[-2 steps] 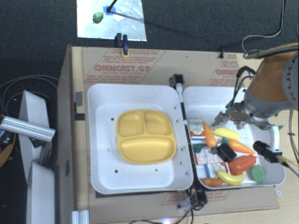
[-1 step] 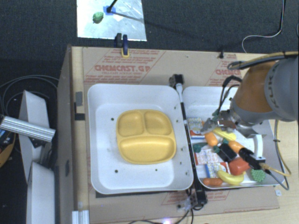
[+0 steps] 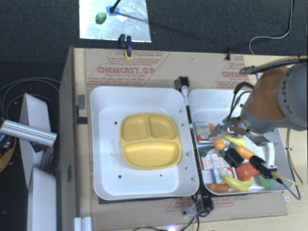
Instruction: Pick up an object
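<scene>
The right bin holds a pile of toy food in its near half. In it are a small orange ball, an orange carrot, a red block, a yellow banana, a green piece and a red sausage. Printed packets lie under them. My gripper reaches in from the right and sits low over the pile's far edge, just above the orange ball. I see nothing held in it.
A yellow divided plate lies in the middle of the left bin. A ridge separates the two bins. The grey and orange arm covers the right bin's far right part.
</scene>
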Controlling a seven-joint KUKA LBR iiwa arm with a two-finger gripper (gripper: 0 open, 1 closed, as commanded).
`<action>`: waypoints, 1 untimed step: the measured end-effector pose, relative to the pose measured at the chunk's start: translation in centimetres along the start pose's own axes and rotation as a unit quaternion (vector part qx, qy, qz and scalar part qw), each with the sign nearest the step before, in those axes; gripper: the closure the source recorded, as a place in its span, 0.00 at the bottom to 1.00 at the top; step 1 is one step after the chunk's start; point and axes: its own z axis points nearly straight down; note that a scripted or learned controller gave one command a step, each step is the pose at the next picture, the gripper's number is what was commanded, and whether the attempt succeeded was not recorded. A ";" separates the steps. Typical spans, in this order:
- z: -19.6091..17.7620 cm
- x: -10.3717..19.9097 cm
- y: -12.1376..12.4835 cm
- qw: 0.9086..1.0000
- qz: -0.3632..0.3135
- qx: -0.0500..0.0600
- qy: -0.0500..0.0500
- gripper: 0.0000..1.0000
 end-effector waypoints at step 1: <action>0.2 -5.2 -1.9 1.000 0.001 0.004 -0.003 0.00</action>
